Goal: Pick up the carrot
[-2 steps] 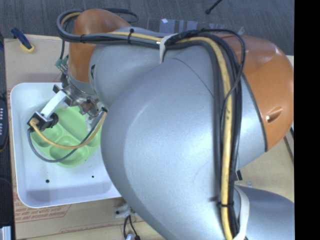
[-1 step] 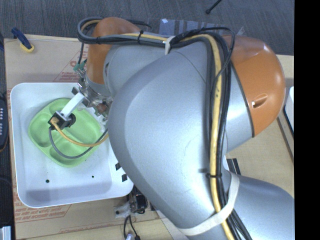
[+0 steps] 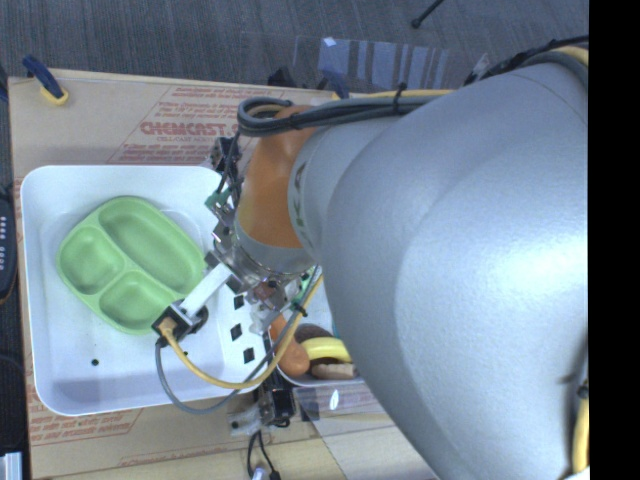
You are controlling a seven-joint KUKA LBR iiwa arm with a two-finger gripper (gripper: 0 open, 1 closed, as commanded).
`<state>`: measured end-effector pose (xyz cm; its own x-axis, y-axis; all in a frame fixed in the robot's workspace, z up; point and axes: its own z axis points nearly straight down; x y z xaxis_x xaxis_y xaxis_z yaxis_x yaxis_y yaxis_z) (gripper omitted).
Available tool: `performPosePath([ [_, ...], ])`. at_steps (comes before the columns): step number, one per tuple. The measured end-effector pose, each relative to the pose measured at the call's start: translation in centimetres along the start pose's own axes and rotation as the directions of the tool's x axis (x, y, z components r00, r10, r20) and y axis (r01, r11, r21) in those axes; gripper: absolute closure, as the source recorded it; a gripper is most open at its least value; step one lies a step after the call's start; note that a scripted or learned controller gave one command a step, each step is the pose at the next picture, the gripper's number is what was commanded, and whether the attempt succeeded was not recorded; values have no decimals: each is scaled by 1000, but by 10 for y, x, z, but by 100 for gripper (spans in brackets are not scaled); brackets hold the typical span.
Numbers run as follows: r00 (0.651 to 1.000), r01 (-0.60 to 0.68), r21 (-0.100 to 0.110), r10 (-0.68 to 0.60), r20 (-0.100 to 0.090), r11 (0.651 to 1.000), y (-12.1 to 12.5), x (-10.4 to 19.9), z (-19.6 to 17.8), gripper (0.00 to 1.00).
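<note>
**Big grey arm crowds the frame, carrot barely peeking out below**

The arm [image 3: 450, 268] dominates the right half of the picture, a huge grey body sweeping in from the right edge, its orange band [image 3: 268, 193] sitting at centre above the wrist. Under it, the desk [image 3: 120, 108] with its brown printed sheet runs across the upper left. On that sits the left white bin [image 3: 40, 298], taking up the left side of the frame, and inside it, toward its upper left, lies a green divided plate [image 3: 130, 258] with three compartments, tilted against the bin floor.

The claw [image 3: 262, 303] hangs at the centre of the frame, just right of the plate and over the seam between the two bins, wrapped in cables, with a yellow hose [image 3: 215, 373] looping down below it. Whether it is spread or pressed together, I cannot tell; the wrist hardware hides it.

Just below and right of the claw, in the lower centre, a sliver of orange shows: the carrot [image 3: 292, 358], tucked beside a yellow banana [image 3: 325, 349] and a brown item [image 3: 332, 371], all half-covered by the arm.
</note>
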<state>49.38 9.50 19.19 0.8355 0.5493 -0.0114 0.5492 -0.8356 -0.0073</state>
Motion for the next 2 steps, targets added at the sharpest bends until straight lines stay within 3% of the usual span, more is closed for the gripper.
performPosePath([
  [1, 997, -83, 0, 83, -4, 997, 4, 69, 100, 0],
  [2, 997, -77, 8, 77, 13, 997, 2, 66, 95, 100],
])
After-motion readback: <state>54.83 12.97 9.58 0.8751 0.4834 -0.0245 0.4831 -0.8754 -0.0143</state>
